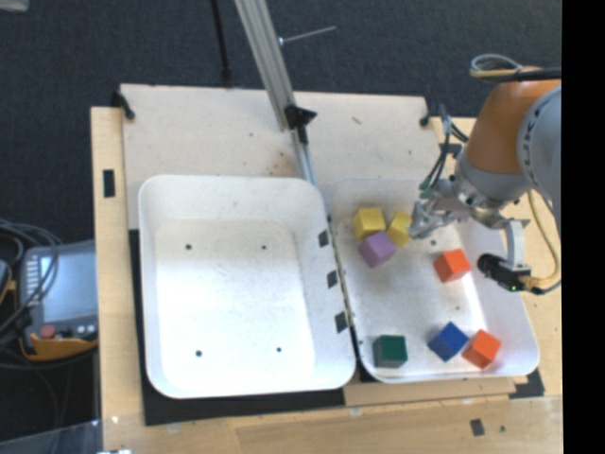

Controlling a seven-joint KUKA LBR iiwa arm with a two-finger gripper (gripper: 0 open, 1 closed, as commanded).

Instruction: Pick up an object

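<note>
Camera view, looking down at a slant on a tan bench with two white bins side by side. Left bin: speckled floor with a few dark dots. Right bin: seven small cubes, so plenty of candidates for the pick.

Up near its far wall, a yellow cube. Just to the right of that, a second yellow cube, partly hidden behind the gripper. Purple cube just below those two, maybe touching the first one, hard to be sure. Orange cube a bit further right, off on its own mid-bin. Along the near edge: green cube by the left corner, blue cube further right, and the other orange cube touching or nearly touching the blue one's right side.

Grey arm with the orange band coming in from the right, wrist bent down over the far part of the right bin. Gripper down low, right up against the second yellow cube's right side. Can't tell how the jaws stand, honestly; too small and too cluttered with wiring around the wrist. All seven cubes looking flat on the bin floor.

Other stuff: slanted aluminium rail running from the top edge down toward the gap between the bins, and a grey box with a screen plus some cables off the bench's left side.
</note>
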